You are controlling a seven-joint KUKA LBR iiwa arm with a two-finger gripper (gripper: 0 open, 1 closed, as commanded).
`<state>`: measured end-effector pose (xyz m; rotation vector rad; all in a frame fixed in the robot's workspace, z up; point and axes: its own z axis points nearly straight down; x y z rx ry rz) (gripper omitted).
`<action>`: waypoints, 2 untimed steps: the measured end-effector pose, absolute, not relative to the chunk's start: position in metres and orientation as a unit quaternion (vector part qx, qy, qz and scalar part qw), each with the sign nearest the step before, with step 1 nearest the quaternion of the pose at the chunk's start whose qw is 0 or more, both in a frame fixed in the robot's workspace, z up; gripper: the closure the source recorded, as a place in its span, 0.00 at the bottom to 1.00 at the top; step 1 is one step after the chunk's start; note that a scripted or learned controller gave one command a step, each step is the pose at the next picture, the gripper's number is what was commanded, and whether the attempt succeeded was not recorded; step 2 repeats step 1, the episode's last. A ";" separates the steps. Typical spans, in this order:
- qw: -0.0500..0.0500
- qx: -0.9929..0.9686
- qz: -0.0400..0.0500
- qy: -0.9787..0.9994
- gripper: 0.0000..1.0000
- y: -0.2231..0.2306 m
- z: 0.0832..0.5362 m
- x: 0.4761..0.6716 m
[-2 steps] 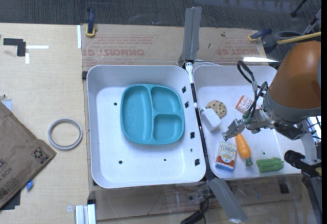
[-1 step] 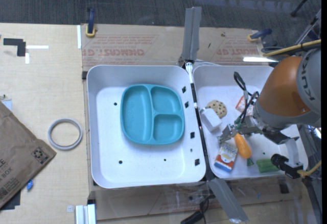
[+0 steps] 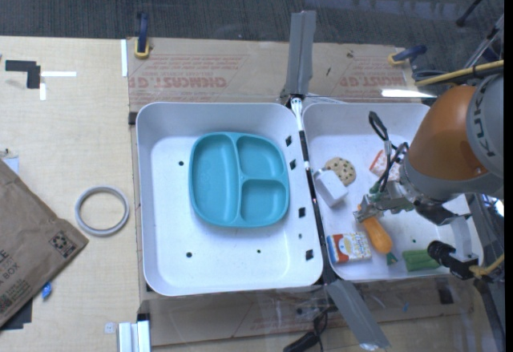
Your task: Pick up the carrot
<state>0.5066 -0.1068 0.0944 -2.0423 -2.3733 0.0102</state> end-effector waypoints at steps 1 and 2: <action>0.003 -0.659 0.003 -0.752 1.00 -0.063 0.203 0.508; 0.003 -0.659 0.003 -0.752 1.00 -0.063 0.203 0.508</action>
